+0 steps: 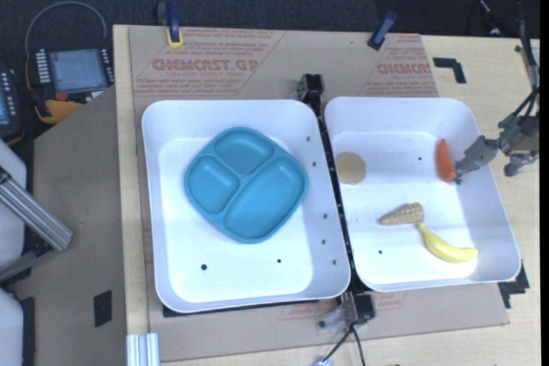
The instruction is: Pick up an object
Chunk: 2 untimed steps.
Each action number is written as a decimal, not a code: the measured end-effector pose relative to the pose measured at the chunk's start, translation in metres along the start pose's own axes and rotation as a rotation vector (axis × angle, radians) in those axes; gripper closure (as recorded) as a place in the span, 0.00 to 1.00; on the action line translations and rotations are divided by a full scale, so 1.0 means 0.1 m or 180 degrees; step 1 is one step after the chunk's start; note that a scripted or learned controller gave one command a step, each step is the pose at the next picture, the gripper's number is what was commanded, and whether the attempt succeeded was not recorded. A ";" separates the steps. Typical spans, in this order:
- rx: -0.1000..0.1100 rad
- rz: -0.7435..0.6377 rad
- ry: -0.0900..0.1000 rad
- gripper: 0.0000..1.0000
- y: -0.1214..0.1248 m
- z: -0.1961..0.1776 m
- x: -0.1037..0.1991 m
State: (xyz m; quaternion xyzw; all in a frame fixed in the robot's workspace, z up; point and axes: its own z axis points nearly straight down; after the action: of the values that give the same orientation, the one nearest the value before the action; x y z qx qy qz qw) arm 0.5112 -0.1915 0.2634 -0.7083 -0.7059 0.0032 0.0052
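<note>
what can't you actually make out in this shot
- Gripper, camera view: small and dark at the right bin's far side; open or shut cannot be told.
- Orange object: the gripper tip is right beside it; contact is too small to judge, and so is what it is.
- Arm: cut off by the right edge.
- Tan cone-shaped piece: too small to identify surely.

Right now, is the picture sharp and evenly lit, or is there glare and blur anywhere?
In the camera view, light is even and soft; the white bins look bright, nearly washed out, with faint shadows. The blue divided plate and banana read clearly. The gripper at the right edge is small and slightly blurred.
</note>
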 end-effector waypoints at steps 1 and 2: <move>-0.0037 -0.0011 -0.0010 0.00 0.02 -0.06 0.01; -0.0017 -0.0008 -0.0002 0.00 0.06 0.47 -0.09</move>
State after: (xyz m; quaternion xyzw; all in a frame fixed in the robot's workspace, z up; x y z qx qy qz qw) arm 0.5167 -0.2003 0.2159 -0.7075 -0.7067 0.0015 0.0031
